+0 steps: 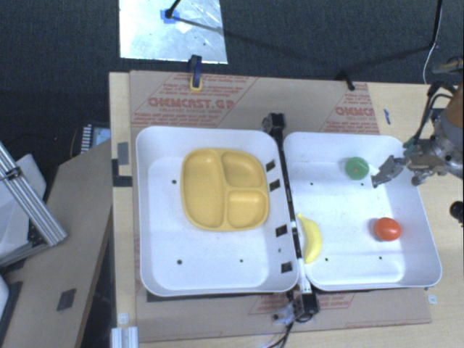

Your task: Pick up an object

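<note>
The right bin holds three objects: a green ball near the back, an orange-red ball toward the right, and a yellow banana against the bin's left wall. My gripper hangs over the right bin's back right part, just right of the green ball. Its two fingers stand spread apart with nothing between them. The arm comes in from the right edge.
The left bin holds a yellow divided plate. A black divider strip runs between the bins. Both bins sit on a cardboard sheet with a yellow clamp at its back edge.
</note>
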Robot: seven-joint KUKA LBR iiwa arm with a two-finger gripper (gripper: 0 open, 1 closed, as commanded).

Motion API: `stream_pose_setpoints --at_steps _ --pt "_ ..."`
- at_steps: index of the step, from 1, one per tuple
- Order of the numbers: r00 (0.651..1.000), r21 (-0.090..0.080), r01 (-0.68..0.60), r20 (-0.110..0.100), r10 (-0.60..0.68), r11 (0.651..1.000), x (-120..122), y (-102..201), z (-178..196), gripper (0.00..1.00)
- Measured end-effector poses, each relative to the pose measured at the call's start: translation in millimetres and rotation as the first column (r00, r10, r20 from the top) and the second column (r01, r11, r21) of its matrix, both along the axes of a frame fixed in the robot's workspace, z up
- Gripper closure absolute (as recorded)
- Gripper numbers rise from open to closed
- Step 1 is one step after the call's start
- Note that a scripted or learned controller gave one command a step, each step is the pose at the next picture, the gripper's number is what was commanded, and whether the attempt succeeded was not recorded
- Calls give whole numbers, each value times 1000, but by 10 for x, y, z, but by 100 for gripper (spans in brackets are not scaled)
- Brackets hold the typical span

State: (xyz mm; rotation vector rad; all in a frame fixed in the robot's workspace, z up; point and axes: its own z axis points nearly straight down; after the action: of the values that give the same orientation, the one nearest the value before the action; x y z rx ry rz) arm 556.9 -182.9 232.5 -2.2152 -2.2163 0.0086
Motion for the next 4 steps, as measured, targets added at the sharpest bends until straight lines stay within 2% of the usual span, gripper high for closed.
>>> stream_pose_setpoints --at_steps 1,2,4 --pt "1000 -2 -3 11 3 1000 25 5 62 0" --pt "1000 -2 0 8 0 1000 -8 -29 -367 0" --pt "1000 -1 -4 9 4 1000 99 36 -1272 0"
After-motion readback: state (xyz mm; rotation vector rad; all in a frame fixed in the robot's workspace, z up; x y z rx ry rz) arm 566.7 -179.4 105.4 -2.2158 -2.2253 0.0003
